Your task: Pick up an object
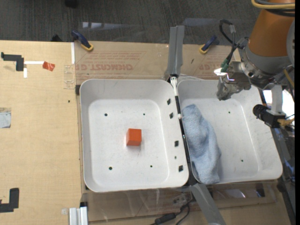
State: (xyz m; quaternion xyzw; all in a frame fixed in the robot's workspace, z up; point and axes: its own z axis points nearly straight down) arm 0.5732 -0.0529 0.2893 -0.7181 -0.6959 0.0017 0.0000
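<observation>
Two shallow white plastic bins are seen side by side on the counter [37, 139], which is covered on the left by a pale wooden board. In the left bin [93, 172], one small orange-red cube [134, 137] is found, lying flat on the floor a little below the bin's centre, well apart from every wall. In the right bin [253, 144], one crumpled light-blue cloth [201, 144] is laid along the 9 o'clock wall, stretching from about the middle of that wall down towards the 7 o'clock corner, where it touches the rim. One grey arm with an orange band [272, 22] is seen entering at the 2 o'clock side of the view. Its gripper [226, 93] is held over the 11 o'clock part of the right bin, near the upper wall, apart from the cloth and well apart from the cube; nothing is seen between its parts, and whether it is wide or narrow cannot be told at this angle. Behind the bins, at 12 o'clock, two blue-and-yellow clamps are counted, one [82, 40] above the left bin and one [208, 44] above the right. One small red tag [48, 66] is seen on the board at 10 o'clock.
</observation>
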